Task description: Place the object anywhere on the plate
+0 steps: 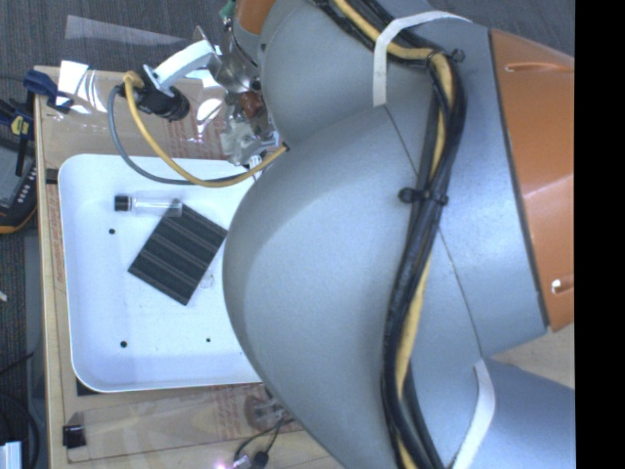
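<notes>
A dark grey ribbed plate (179, 253) lies flat in the left white bin (98, 350), turned at an angle. Just above its upper corner lies a small clear tube with a black cap (146, 204), on the bin floor and close to the plate's edge. My gripper (244, 137) hangs over the bin's far rim, up and to the right of the tube and well apart from it. The wrist's metal parts and cables crowd around it.
The grey arm (391, 262) covers the right half of the view, including the other bin. A yellow cable (161, 167) loops from the wrist over the bin's far rim. Tools (15, 164) lie on the bench's left edge.
</notes>
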